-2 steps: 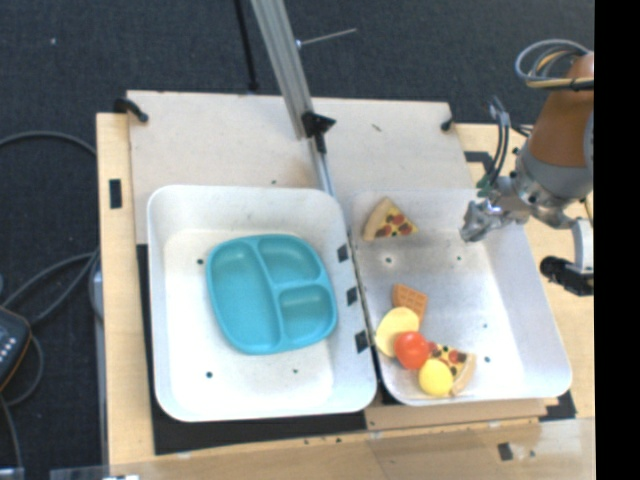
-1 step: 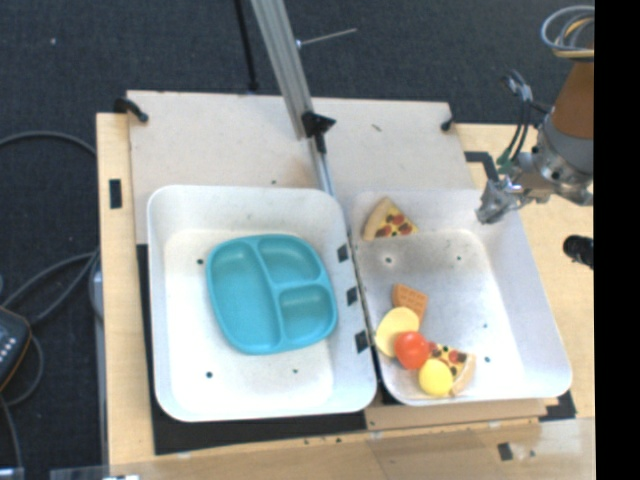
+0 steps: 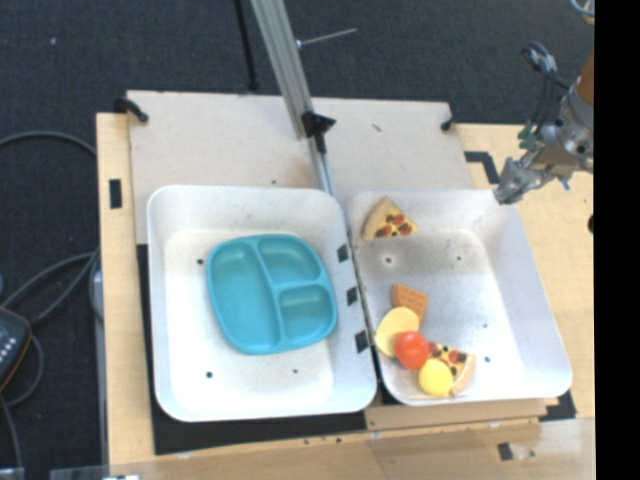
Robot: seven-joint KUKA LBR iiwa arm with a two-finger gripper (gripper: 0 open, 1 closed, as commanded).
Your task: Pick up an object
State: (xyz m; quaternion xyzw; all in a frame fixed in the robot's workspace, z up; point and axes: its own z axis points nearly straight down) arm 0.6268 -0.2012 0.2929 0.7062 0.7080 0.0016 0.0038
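The gripper point(image 3: 508, 190) hangs over the far right corner of the right bin point(image 3: 520, 298); I cannot tell its state. The tomato point(image 3: 411, 348) sits near the bin's front edge. It looks light, hard and slippery, so pinch its round middle.

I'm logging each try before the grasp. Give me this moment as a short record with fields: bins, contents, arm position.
left bin: holds a blue divided plate
right bin: toy food
far corner of right bin: pizza slice, lying alone
near-left corner of right bin: cracker, pale yellow disc, red tomato, yellow lemon, second pizza slice, clustered and touching
gripper: above the far right rim of the right bin, apart from all items
held item: none seen
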